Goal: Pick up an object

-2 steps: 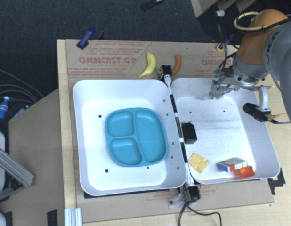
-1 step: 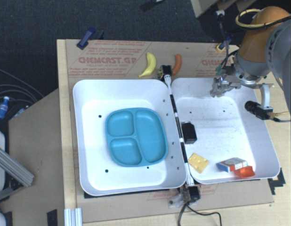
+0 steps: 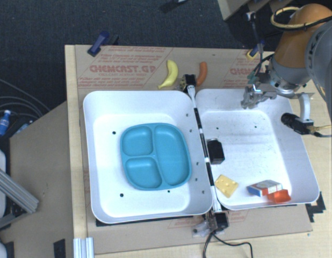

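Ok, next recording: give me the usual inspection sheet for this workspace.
Surface: bench bearing left bin and right bin.
Job's things: cheese wedge, small box, orange piece along the right bin's near edge; blue divided plate in the left bin.
Clutter: banana and carrot behind the bins.
Grippers: pincer over the right bin's far corner, apart from the items.
Cables: dark cables on the floor, left.
Surroundings: dark carpet.

Grey arm (image 3: 316, 47) with orange band, silver wrist, thin looping cables.
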Controlling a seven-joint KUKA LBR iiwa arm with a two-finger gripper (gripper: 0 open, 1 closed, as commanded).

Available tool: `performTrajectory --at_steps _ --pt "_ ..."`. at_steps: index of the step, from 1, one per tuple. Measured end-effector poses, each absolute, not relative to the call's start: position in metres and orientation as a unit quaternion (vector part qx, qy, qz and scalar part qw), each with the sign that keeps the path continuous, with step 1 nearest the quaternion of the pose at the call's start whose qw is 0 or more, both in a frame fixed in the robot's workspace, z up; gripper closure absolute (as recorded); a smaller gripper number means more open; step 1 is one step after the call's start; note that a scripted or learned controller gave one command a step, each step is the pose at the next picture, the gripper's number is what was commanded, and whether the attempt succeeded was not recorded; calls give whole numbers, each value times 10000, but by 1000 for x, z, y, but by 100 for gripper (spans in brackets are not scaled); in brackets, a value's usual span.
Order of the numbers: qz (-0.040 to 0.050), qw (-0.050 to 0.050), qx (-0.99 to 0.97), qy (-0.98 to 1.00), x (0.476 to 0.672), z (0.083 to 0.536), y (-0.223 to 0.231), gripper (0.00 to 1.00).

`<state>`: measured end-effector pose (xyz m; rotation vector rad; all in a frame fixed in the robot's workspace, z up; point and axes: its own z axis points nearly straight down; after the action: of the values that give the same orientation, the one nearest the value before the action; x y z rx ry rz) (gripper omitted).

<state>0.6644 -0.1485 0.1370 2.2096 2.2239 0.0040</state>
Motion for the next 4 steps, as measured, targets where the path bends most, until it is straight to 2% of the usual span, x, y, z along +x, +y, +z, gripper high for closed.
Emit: performTrajectory --at_steps 1,3,4 --pt "-7 -19 7067 7075 666 84 -97 100" --pt "7 0 7064 7078 668 105 -96 100" --pt "17 5 7062 7080 667 186 -12 100"
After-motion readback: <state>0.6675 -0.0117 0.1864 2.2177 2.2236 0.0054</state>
